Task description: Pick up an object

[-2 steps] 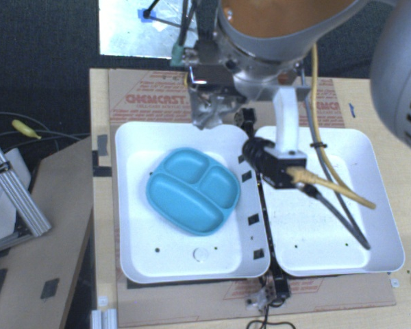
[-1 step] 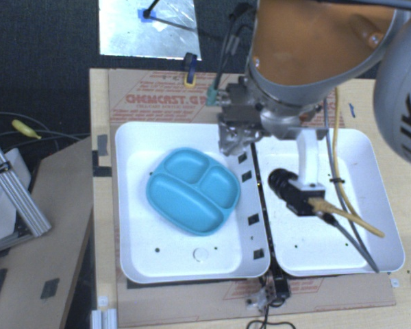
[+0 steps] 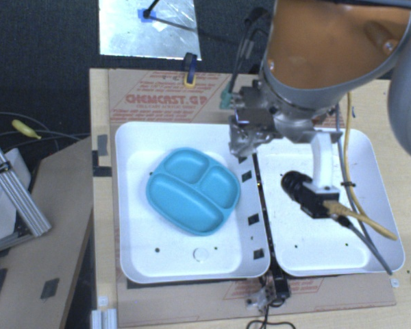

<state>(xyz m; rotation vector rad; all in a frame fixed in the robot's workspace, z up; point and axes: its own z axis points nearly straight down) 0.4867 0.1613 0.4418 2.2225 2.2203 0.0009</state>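
Dark carpet surrounds a cardboard-topped bench (image 3: 164, 94) bearing two white bins. One blue divided plate (image 3: 192, 190) lies in the left bin (image 3: 133, 252). One gripper (image 3: 243, 146) hangs over the top of the divider between the bins, beside the right bin (image 3: 370, 184); whether it is wide or narrow, I cannot tell.

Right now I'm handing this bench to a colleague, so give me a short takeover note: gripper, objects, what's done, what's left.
Gripper: low over the far end of the divider between the two bins; nothing seen between its fingers, and the view does not settle whether they are open or shut.
Blue divided plate: lying flat in the left bin, apart from the gripper.
Right bin: a black cylindrical part on a white bracket, with cables, hangs over it.
Done: no pick visible.
Left: pick up an object; the plate is the obvious candidate.
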